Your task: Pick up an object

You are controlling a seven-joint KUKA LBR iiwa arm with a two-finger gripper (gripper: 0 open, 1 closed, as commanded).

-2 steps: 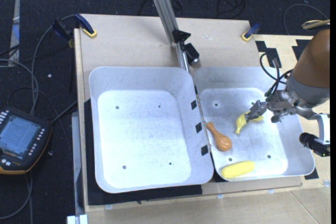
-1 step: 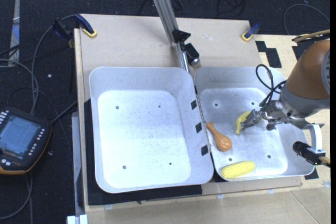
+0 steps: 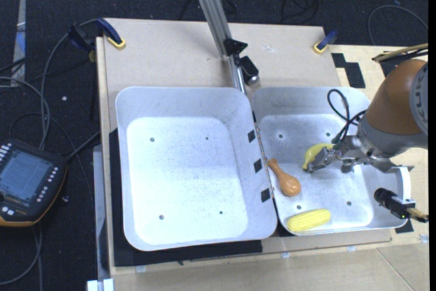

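In the right bin (image 3: 300, 125) a small yellow object (image 3: 315, 154) lies near the middle. My gripper (image 3: 325, 160) is low in this bin, reaching in from the right, and its tip is right against the yellow object's right side. The grey arm with its orange band (image 3: 402, 102) hangs over the bin's right edge. An orange pear-shaped piece with a thin stem (image 3: 286, 181) lies to the left of the gripper, apart from it. A yellow corn cob (image 3: 308, 219) rests by the bin's front wall.
The left bin (image 3: 136, 112) stands beside the right one; their walls meet along a line with black clips (image 3: 258, 165). A slanted metal post (image 3: 212, 3) rises behind the bins. A hand-held controller (image 3: 24, 180) lies on the floor at far left.
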